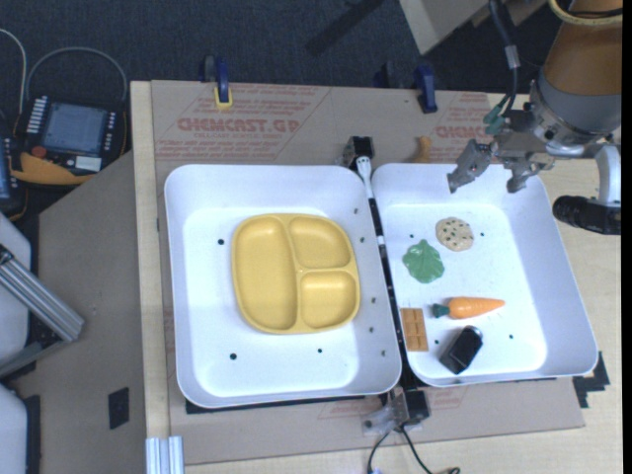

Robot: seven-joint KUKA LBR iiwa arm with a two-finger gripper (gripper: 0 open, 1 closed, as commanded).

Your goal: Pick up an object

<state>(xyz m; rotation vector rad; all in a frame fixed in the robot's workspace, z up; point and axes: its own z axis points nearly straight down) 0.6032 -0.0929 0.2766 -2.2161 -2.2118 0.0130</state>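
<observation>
My gripper [491, 174] hangs open over the far end of the right bin [559, 265], its two fingers spread with nothing between them. Just below it lies a round speckled cookie [454, 233]. A green leafy piece [424, 262] sits left of and nearer than the cookie. Farther toward the front lie an orange carrot [468, 307], a brown cracker [415, 329] and a small black block [460, 350].
The left bin [197, 265] holds a yellow divided plate [294, 272]. A black clip [359, 151] sits at the far end of the seam between the bins. Blue clamps [222, 79] hold the cardboard base at the back edge.
</observation>
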